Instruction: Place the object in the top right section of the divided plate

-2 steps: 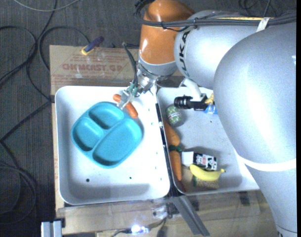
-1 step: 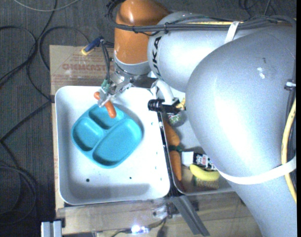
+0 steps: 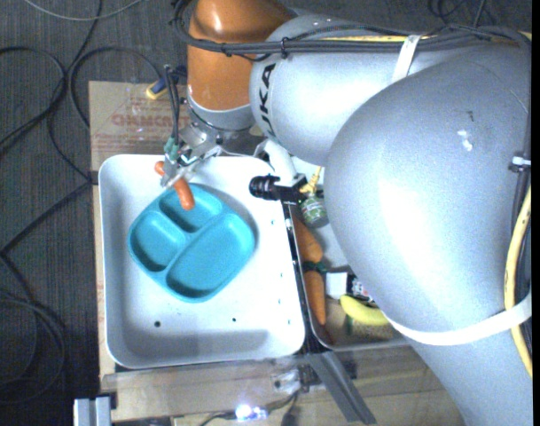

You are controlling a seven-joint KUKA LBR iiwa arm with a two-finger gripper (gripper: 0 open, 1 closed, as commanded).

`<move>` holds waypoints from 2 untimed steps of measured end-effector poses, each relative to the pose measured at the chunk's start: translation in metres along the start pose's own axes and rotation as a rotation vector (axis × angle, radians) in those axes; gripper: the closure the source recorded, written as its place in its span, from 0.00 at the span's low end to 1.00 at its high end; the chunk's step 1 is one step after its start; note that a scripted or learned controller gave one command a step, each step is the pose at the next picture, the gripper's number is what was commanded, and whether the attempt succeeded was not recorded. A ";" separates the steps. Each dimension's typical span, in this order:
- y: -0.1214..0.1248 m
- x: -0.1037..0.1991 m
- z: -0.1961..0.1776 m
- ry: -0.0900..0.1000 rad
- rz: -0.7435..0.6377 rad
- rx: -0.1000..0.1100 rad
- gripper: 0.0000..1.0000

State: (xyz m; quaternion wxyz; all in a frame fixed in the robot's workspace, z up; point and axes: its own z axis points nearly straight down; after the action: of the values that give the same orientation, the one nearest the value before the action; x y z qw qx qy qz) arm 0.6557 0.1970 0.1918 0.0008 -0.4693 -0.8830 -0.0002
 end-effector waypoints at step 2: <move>-0.038 -0.047 0.012 -0.003 -0.319 0.002 1.00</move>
State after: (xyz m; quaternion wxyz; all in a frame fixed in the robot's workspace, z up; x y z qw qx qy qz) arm 0.6501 0.1370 0.1802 0.0000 -0.3230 -0.9464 0.0013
